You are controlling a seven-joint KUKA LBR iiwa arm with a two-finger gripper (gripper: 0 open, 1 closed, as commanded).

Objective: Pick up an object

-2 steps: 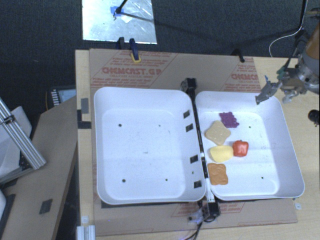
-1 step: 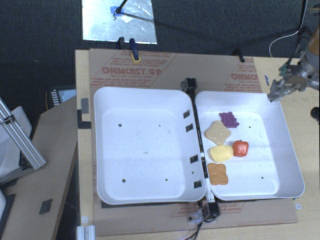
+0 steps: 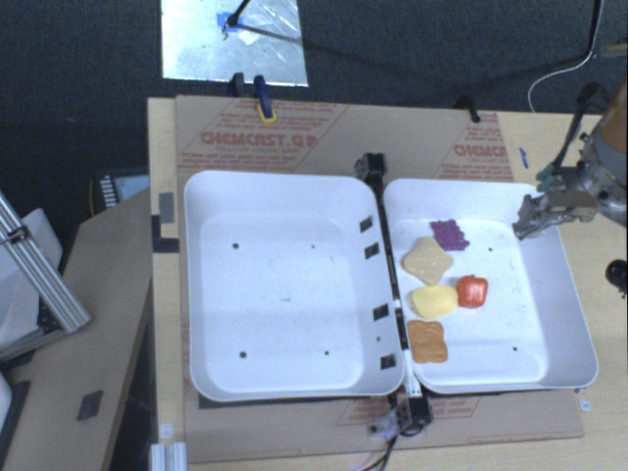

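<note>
Five small objects are gathered in the right bin, all placed close to the divider between the two bins: a purple piece farthest back, a beige piece just in front of it, a yellow piece touching a red piece on the side away from the divider, and an orange-brown piece nearest the front. The gripper is seen over the back right part of that bin, well away from the divider and apart from all five objects, and nothing is seen held in it; whether it is released or clenched cannot be told.

Dark carpet floor, shiny metal sheet, wooden bench
</note>
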